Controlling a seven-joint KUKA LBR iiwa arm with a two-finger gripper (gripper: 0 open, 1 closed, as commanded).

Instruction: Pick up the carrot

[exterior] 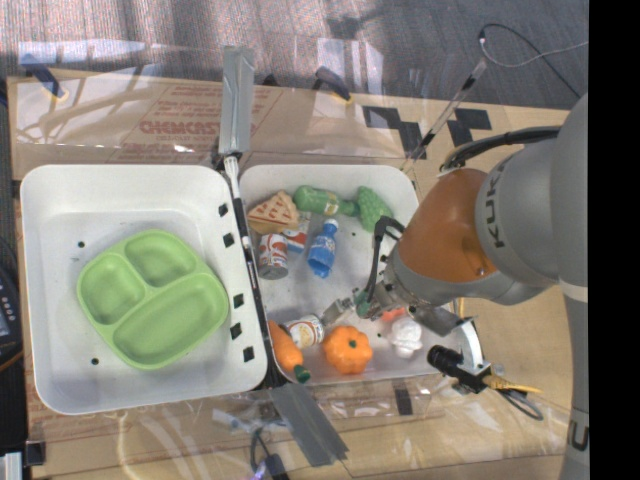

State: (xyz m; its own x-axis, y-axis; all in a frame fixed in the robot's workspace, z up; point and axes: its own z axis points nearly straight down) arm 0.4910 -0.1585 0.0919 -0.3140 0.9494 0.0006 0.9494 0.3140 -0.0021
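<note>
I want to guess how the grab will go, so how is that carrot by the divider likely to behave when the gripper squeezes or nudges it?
The carrot looks like a smooth moulded toy, so probably stiff, light and somewhat slippery. Its tapered, rounded shape suggests it may roll or squirt from a pinch. It lies against the right bin's wall beside the small can, so a nudge would likely jam it.

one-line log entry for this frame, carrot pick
phase: reaching | gripper: low in right bin, nothing seen held | carrot: lying at bin's near-left corner, beside pumpkin | left bin: green plate
</note>
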